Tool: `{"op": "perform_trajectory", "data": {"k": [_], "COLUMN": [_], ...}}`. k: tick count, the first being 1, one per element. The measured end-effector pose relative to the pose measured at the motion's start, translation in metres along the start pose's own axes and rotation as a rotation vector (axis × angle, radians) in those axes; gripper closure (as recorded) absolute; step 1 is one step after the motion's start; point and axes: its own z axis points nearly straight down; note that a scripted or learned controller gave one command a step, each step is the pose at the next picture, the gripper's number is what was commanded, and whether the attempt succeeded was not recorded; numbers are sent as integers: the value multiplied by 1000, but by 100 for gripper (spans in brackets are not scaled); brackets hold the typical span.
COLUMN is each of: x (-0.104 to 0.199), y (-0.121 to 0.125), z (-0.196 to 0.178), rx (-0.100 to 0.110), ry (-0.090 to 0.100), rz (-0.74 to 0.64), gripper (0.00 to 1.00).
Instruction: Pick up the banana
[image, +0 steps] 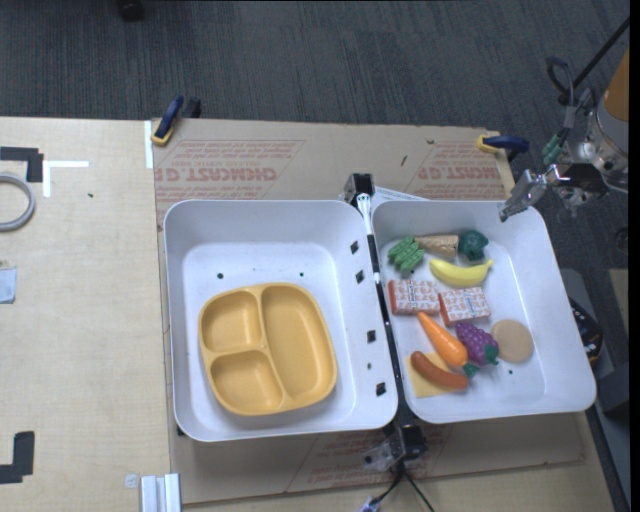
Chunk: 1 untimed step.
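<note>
Banana (461, 271) in right bin (556, 300); tray (266, 347) left.

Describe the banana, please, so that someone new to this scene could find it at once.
Look in the right white bin, the one crowded with toy food. In its upper half lies the banana, just below the broccoli and above the two wafer blocks. It is the one plain yellow, curved piece there.
</note>
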Motion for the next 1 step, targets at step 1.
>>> {"op": "perform_trajectory", "data": {"k": [1], "x": [29], "y": [-5], "z": [139], "rx": [1], "ry": [1], "rz": [41], "gripper": [0]}}
